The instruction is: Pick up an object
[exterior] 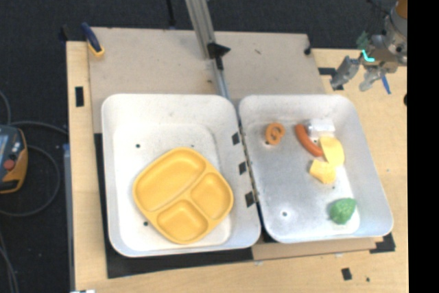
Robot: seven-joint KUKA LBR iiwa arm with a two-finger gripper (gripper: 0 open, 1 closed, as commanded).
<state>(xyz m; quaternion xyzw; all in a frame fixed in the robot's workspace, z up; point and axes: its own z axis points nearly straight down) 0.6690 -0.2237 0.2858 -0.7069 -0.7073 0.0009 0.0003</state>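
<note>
Right bin: orange ring (275,134), red sausage (308,139), yellow blocks (327,160), green lump (342,210).

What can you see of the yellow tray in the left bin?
The yellow tray is a rounded, plastic-looking divided plate with three compartments: one long section along its upper left, one at the right, one at the bottom. It lies flat, right side up, turned at an angle to the bin walls. It rests on the floor of the left bin, toward the front right. All three compartments look bare, and only the bin touches it.
</note>
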